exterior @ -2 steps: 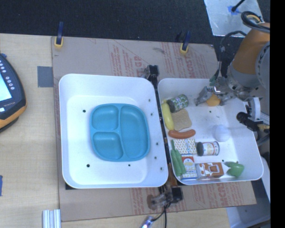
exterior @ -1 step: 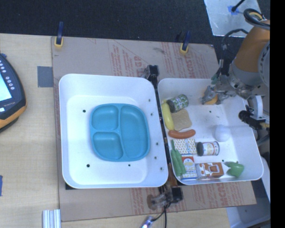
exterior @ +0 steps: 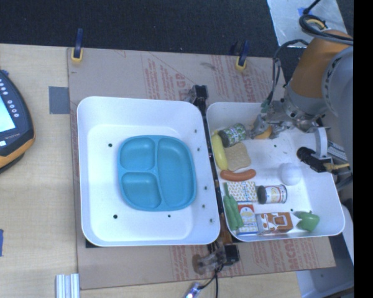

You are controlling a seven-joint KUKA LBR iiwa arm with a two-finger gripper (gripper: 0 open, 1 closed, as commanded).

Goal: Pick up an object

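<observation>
Near edge of the right bin (exterior: 333, 225): a flat printed box (exterior: 275, 223) lies along the front wall, a green pepper-like piece (exterior: 307, 220) at its right end and a long green vegetable (exterior: 230, 212) at its left. Just behind: a second printed carton (exterior: 242, 192) and a small jar (exterior: 273, 194) on its side. Mid bin: toy sausage (exterior: 238, 174), slice of bread (exterior: 239, 158), yellow corn-like piece (exterior: 219, 152) along the left wall, white ball (exterior: 291, 173) to the right. Far end: a dark green can (exterior: 234, 134) lying on its side.

Left bin (exterior: 90, 166) carries a blue divided plate (exterior: 156, 171). A tablet (exterior: 5, 121) sits at the counter's left edge.

The claw (exterior: 268, 126) is low over the far end of the right bin, just right of the can; cannot tell how wide it stands, nor whether anything sits in it.

Judgement: reach/descend step, no object lifted. Likely target is the can. Next move needs the claw centred across the can's round body, then closing, then a straight lift.
</observation>
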